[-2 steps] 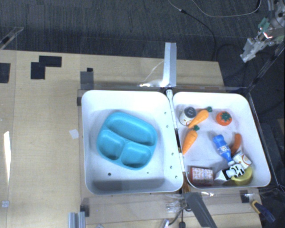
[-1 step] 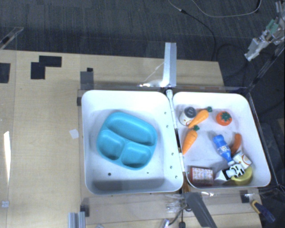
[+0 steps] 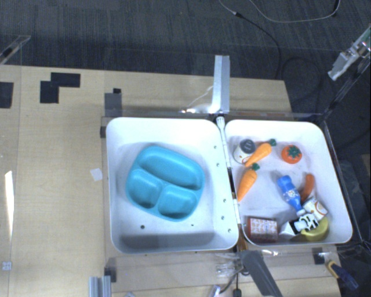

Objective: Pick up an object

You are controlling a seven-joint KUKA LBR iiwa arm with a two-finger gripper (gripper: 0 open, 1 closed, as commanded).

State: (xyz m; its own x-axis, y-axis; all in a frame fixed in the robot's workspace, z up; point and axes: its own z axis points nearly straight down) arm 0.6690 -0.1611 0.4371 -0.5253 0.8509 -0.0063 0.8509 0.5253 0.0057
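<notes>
Light wooden worktop [image 3: 52, 174] here, with black blocky marks [image 3: 58, 86] near its far left corner and dark floor beyond the far edge, where a thin cable [image 3: 278, 17] loops across. A metal post [image 3: 221, 84] stands at the far edge, right on the seam between the two bins. Off the far right corner hangs a pale grey piece of hardware [image 3: 351, 58]; what it is, I cannot tell.

The left bin [image 3: 122, 232] carries a blue compartment tray [image 3: 165, 181], lying flat and slightly askew near its middle.

The right bin [image 3: 324, 151] has all the pickings. Near its far left corner sits a round white item [image 3: 244, 149] with a grey top, and a carrot [image 3: 259, 153] is touching it. A second carrot [image 3: 247, 181] lies just nearer, along the left wall. A red-orange tomato [image 3: 291, 153] sits apart by the far wall. In the middle lies a blue bottle [image 3: 288, 191], with an orange-brown piece [image 3: 308, 184] just beside it. Along the near wall there is a brown box [image 3: 262, 228], then a black-and-white item [image 3: 306, 220] touching a yellow-green one [image 3: 316, 231] in the near right corner.
</notes>
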